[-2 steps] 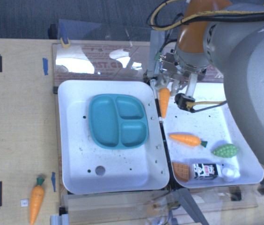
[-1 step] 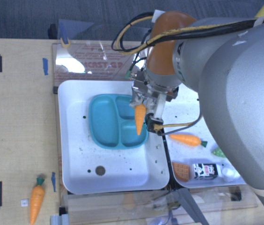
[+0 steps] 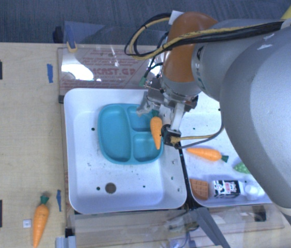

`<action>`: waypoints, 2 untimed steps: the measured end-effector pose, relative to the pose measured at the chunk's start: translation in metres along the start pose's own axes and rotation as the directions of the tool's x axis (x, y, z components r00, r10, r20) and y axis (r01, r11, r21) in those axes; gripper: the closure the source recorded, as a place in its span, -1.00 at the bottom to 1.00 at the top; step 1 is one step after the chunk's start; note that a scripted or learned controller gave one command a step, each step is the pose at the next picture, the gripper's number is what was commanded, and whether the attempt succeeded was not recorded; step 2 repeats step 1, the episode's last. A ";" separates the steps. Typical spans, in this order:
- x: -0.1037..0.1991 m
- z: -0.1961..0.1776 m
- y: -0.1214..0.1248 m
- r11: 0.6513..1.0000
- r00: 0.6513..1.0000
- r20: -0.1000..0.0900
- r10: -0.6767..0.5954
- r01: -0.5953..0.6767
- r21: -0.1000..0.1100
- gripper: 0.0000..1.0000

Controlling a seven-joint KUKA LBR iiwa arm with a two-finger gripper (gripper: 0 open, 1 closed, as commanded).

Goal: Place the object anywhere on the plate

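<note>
We see the gripper (image 3: pixel 157 119) above the right edge of the blue plate (image 3: pixel 118 133) in the left bin (image 3: pixel 83 185) — its fingers pinch a toy carrot (image 3: pixel 156 132) (hanging tip-down) over the plate's right compartments. A second carrot (image 3: pixel 204 153) lies in the right bin — well apart.

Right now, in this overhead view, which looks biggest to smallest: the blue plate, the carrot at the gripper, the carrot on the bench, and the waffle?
1. Blue plate, clearly largest.
2. Carrot on the bench and carrot at the gripper: alike; the raised one is nearer the camera, so unranked.
3. Waffle, smallest.
</note>
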State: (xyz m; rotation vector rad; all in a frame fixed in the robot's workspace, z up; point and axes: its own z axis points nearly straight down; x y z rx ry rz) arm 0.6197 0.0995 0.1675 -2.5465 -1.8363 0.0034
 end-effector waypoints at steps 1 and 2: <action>0.011 -0.083 -0.007 0.965 0.965 -0.003 0.263 -0.263 -0.005 -1.00; 0.011 -0.083 -0.007 0.965 0.965 -0.003 0.263 -0.263 -0.005 -1.00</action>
